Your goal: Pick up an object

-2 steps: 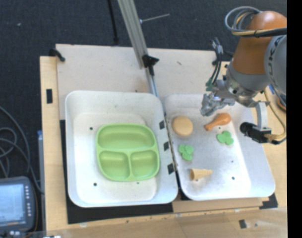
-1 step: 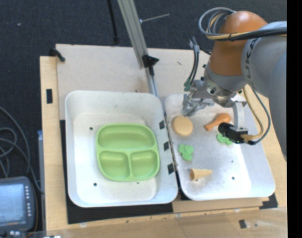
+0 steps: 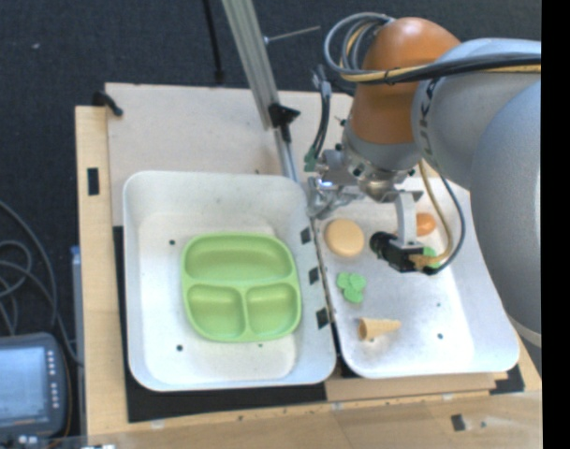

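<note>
The arm reaches in from the right and hangs over the far part of the right bin (image 3: 472,340), its orange band above the wrist and the gripper (image 3: 336,190) low near the wall that divides the two bins. Whether the gripper is open or closed cannot be told from this slant, and nothing is seen held in it. Just near of it lies a round tan bun-like piece (image 3: 344,238), the closest candidate to pick; a small green piece (image 3: 351,287) sits nearer still, a cone-shaped piece (image 3: 377,327) nearer again, and an orange piece (image 3: 424,223) lies to the right behind a black part of the tool. The left bin (image 3: 144,279) holds a green divided tray (image 3: 241,286). The step in hand looks like the approach, with no grasp made. The next move probably calls for centring over the tan piece and descending clear of the bin wall.
</note>
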Robot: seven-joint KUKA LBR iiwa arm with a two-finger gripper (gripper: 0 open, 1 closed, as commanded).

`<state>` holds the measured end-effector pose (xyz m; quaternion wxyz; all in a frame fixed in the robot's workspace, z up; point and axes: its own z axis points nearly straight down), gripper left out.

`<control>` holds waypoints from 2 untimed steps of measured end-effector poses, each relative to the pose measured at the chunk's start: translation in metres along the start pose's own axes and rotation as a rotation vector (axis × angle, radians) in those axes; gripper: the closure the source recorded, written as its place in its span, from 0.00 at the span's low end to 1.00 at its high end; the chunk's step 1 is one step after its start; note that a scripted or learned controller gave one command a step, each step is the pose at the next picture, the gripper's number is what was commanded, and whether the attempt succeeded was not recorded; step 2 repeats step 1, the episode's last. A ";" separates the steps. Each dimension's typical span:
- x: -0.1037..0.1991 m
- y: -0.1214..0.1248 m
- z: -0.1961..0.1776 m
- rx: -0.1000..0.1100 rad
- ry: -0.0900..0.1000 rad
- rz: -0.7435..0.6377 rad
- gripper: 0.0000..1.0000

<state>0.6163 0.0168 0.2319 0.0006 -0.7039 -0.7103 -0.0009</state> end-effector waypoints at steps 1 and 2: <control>0.054 0.016 -0.007 -0.002 0.000 0.001 1.00; 0.054 0.016 -0.007 -0.002 0.000 0.001 1.00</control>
